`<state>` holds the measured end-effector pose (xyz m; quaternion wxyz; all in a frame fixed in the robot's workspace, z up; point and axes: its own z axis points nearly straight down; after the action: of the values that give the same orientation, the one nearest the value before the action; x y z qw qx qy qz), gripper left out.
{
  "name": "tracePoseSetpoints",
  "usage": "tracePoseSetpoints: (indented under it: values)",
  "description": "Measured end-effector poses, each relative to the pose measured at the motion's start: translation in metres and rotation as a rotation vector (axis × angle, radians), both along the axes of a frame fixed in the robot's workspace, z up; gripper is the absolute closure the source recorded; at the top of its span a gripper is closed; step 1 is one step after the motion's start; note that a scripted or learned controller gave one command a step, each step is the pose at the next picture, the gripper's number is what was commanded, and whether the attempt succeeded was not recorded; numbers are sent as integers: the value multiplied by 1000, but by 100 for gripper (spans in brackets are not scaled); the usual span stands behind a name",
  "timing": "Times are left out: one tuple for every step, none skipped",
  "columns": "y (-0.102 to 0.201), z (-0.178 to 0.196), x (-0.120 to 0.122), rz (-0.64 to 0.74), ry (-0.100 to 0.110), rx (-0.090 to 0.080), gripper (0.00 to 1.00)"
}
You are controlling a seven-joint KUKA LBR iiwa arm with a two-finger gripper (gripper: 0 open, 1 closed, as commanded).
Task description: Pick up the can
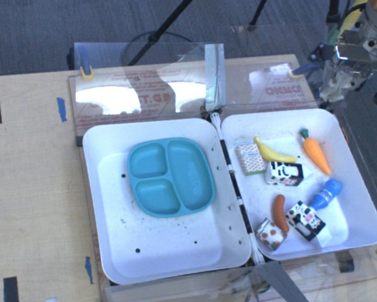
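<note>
White plastic, the right bin [363,190] keeps the can [271,234] lying in its near-left corner, just beside a sausage [280,212]. Nothing is lifted yet, so the whole pick remains. The arm [351,58] hangs past the desk's far-right corner, well apart (jaws spread or pressed together, I cannot tell). The can's brownish label and the red print on the clear sheet [137,99] behind are unreadable.

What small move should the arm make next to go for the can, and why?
Probably carry the gripper across the right bin toward its near left corner and stop above the can. The gripper hangs beyond the bin's far right corner, well apart from the can. The can lies tight beside the sausage, so lining up overhead first seems safer than descending now.
</note>
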<state>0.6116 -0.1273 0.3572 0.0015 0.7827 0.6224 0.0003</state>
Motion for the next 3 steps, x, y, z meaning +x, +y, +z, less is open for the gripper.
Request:
tracePoseSetpoints:
  values:
    - [-14, 79, 5, 87, 1, 0, 100]
    - [-12, 89, 6, 90, -3, -3, 100]
    - [-11, 100, 7, 94, -8, -7, 100]
